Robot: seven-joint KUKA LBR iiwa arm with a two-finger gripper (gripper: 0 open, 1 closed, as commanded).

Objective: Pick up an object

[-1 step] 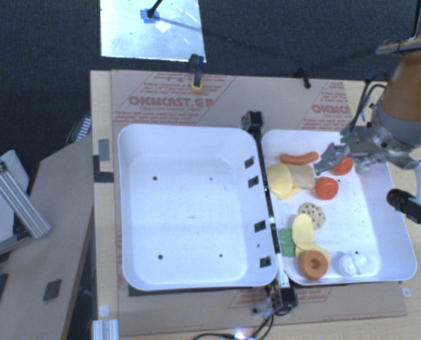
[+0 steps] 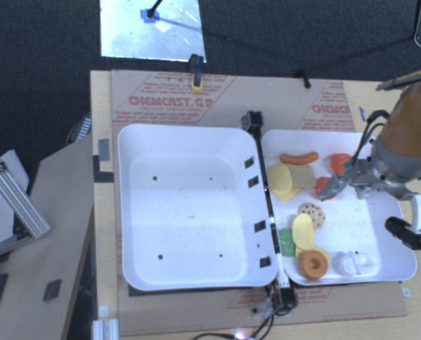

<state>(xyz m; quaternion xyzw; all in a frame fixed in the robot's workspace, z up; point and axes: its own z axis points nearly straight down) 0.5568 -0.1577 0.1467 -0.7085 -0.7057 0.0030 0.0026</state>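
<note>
My gripper [image 2: 336,183] hangs low over the upper middle of the right bin [image 2: 391,222], reaching in from the right. Its tip is right at a small red piece [image 2: 325,188]; whether it grips the piece is unclear. Another red item [image 2: 340,163] lies just behind it. To the left are a sausage [image 2: 299,158], a yellow round piece [image 2: 280,180] and a tan slice [image 2: 304,177]. Toward the front lie a speckled cookie [image 2: 310,213], a yellow banana-like piece [image 2: 303,231], a green item [image 2: 286,241], a brown donut [image 2: 313,263] and a white lump [image 2: 352,263].
The left bin [image 2: 136,190] sits beside the right one, split from it by a black-clipped divider [image 2: 264,190]. The arm's grey and orange body [image 2: 412,137] overhangs the right bin's far right side. A metal plate [image 2: 152,20] lies behind the bench.
</note>
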